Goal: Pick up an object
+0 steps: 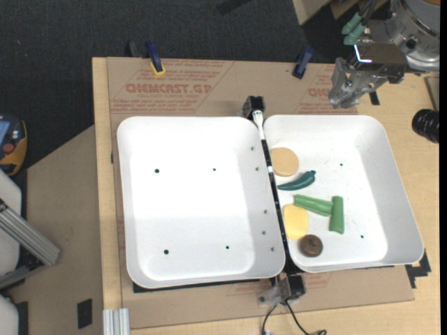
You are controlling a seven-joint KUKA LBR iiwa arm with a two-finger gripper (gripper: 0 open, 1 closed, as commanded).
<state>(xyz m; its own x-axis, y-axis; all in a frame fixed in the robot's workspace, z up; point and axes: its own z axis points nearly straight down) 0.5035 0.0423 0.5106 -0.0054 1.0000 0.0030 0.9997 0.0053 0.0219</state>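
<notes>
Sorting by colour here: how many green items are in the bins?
2, both in the right bin: a dark green pepper-shaped piece beside the tan disc, and a lighter green L-shaped piece just below it. Nothing seems hidden.

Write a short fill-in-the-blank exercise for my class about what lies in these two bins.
1. All the objects lie in the ____ bin.
2. The yellow block lies just below the ____ T-shaped piece.
3. The tan disc lies close to the bin's ____ wall.

Missing words: right; green; left

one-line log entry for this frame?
stage: pre-grasp | hand: above right bin's far rim, nothing held | right bin: tan disc, green pepper, green T-piece, yellow block, brown disc
</notes>
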